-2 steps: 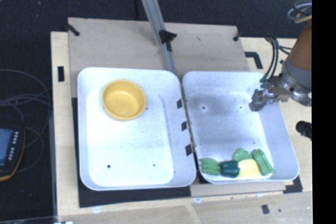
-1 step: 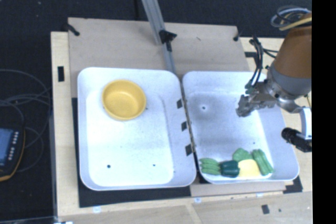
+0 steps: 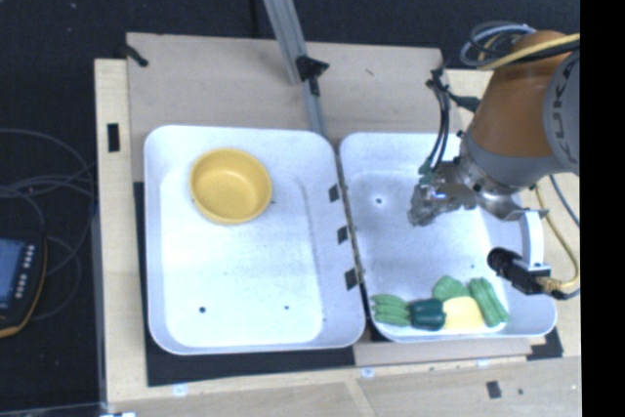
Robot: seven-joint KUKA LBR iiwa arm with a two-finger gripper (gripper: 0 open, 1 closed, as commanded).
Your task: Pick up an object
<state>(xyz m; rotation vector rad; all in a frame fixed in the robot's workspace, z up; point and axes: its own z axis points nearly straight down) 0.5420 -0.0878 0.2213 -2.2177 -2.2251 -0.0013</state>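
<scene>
A: Nearest the camera, along the near wall of the right bin (image 3: 391,156): a small cluster of toys. Left to right: a green ribbed piece (image 3: 390,309), a dark teal block (image 3: 427,313), a pale yellow piece (image 3: 464,312), a green ridged piece (image 3: 488,301) tilted up to the right, and a small green lump (image 3: 448,287) just behind the yellow one. All touching or nearly so.

B: Gripper?

A: The gripper (image 3: 426,207) is over the bare middle of the right bin, well apart from the cluster, on its far side. Nothing visible between the fingers. Jaw state: cannot tell, since the wrist blocks the tips at this slant.

B: Arm?

A: The arm (image 3: 518,127) comes in from the right, orange band on top, cables looped around the wrist. A black fitting (image 3: 513,271) hangs off it over the bin's right edge, near the ridged piece.

B: Left bin?

A: The left bin (image 3: 244,308) holds a yellow bowl (image 3: 231,186), round, upright, opening up, in the far left part. Both bins sit side by side on the bench (image 3: 225,73), walls touching in the middle.
</scene>
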